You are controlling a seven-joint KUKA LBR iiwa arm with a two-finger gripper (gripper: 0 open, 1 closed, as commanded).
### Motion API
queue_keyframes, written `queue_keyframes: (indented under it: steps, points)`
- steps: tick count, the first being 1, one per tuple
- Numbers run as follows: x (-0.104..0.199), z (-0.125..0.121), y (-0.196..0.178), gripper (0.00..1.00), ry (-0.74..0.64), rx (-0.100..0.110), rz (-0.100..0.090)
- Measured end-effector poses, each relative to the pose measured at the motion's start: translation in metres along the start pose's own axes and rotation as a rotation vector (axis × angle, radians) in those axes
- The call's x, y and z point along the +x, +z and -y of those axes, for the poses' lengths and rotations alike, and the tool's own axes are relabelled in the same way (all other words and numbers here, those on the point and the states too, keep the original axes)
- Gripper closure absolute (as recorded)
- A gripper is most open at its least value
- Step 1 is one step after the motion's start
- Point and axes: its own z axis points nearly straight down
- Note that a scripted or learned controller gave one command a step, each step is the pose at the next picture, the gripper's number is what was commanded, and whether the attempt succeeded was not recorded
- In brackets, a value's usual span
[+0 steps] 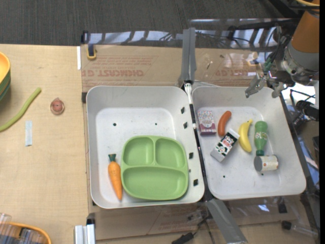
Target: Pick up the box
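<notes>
Here, your box (206,121) lay flat at ten o'clock in the right bin (284,187), beside the sausage (224,122). The gripper (265,84) hovered at one o'clock, nothing in it.

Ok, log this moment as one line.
pincer: above right bin's far edge | box: lying in right bin, untouched | beside box: sausage
</notes>
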Motion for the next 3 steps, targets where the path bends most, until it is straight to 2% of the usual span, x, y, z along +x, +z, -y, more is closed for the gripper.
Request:
queue_keyframes:
  steps: [1, 2, 3]
  points:
    - [0.083, 0.024, 0.078, 0.0, 0.205, 0.001, 0.0]
    - [0.082, 0.122, 0.12, 0.0, 0.038, 0.002, -0.001]
    - [0.076, 0.056, 0.109, 0.0, -0.145, -0.002, -0.001]
